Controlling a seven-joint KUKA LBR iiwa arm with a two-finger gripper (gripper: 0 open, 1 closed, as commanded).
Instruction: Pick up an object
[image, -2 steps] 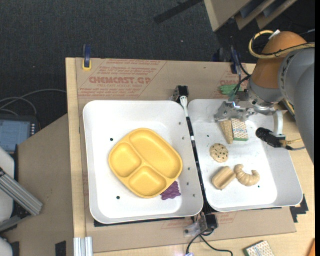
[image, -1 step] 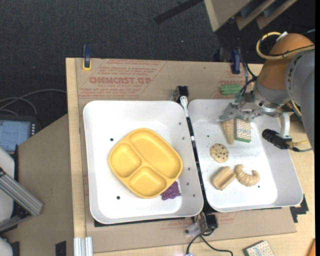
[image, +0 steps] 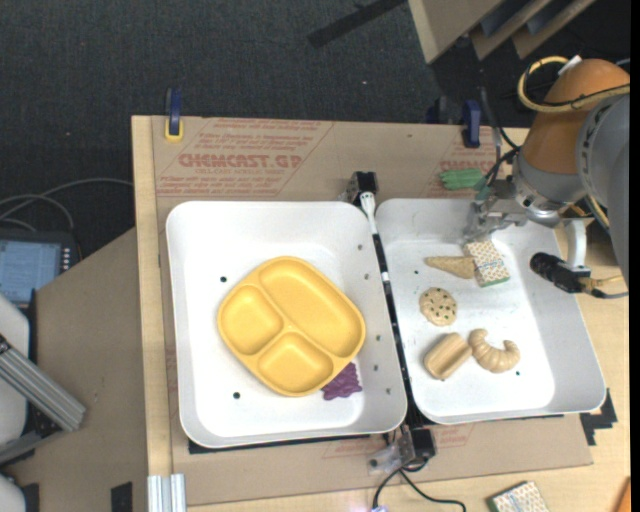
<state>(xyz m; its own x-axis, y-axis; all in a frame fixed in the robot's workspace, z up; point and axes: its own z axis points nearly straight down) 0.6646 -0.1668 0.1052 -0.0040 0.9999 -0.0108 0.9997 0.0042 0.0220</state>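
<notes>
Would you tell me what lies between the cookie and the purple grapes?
In the camera view, the bins' adjoining rims lie between the cookie and the purple grapes; otherwise bare white floor.

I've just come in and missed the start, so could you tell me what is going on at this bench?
The arm reaches in from the right, its gripper low over the far end of the right bin, just above a small patterned block that lies beside a cone-shaped wafer. A cookie, a croissant and a bread roll lie nearer. The left bin holds a yellow divided plate and purple grapes.
</notes>
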